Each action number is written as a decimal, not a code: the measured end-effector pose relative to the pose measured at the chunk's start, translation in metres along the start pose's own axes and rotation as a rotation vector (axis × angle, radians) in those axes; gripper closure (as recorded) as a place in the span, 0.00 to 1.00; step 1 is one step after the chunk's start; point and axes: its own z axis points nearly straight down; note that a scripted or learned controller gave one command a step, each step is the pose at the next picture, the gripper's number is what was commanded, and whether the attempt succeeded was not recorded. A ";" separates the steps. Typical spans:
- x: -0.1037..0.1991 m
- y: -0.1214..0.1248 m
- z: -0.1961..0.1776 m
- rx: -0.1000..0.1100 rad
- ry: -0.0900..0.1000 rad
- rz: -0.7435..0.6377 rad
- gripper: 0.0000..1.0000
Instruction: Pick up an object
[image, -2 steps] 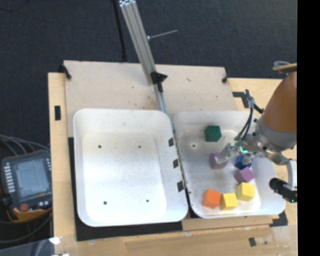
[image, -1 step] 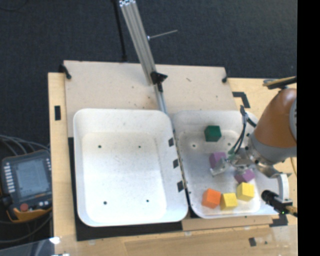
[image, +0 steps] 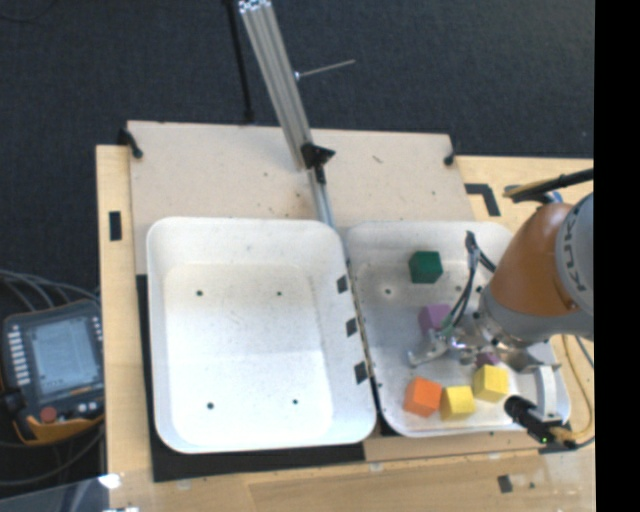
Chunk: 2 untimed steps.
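The right bin (image: 385, 250) holds a green cube (image: 425, 266) near its back, a purple block (image: 434, 318) in the middle, an orange cube (image: 423, 397) at the front and two yellow cubes (image: 459, 401) (image: 491, 382) beside it. My gripper (image: 438, 349) reaches in from the right, low over the bin floor, just below the purple block and above the orange cube. The arm's orange band (image: 530, 275) sits above it. A small purple bit (image: 488, 357) shows beside the wrist.
The left bin (image: 250, 335) lies next to the right one, with dark clips on the shared wall. A slanted metal pole (image: 285, 90) rises behind the bins. A teach pendant (image: 55, 360) rests off the bench at the left.
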 end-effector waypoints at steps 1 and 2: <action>0.000 0.003 -0.014 -0.011 0.000 0.006 1.00; -0.002 0.013 -0.075 -0.013 -0.002 -0.005 1.00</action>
